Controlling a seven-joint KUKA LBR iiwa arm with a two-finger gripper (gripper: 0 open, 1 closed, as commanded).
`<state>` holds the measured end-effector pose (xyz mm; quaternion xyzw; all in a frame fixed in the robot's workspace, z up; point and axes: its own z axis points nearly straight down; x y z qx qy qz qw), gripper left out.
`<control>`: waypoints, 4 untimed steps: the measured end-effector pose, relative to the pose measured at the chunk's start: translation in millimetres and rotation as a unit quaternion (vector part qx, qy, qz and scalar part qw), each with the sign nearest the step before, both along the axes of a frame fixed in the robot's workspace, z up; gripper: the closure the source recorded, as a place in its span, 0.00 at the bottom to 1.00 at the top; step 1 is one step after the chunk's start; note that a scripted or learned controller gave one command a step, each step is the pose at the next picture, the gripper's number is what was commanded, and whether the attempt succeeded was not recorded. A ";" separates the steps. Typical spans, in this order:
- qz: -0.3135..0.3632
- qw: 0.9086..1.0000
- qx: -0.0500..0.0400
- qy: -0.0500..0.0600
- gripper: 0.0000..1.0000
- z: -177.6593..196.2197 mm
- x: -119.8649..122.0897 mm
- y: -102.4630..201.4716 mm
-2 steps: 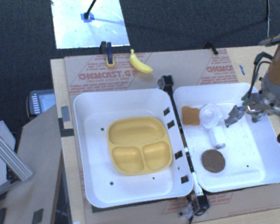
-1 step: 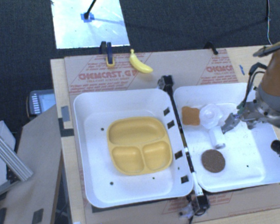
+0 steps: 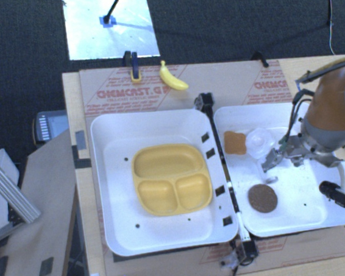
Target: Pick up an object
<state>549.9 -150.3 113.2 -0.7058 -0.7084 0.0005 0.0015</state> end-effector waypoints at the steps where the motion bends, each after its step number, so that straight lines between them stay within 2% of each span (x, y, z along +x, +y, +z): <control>1: 0.000 1.000 -0.001 -0.003 1.00 13.6 1.5 -1.3; 3: 0.000 1.000 -0.002 -0.005 1.00 109.1 2.1 -7.4; 4: 0.003 1.000 0.000 -0.003 1.00 102.3 18.4 44.2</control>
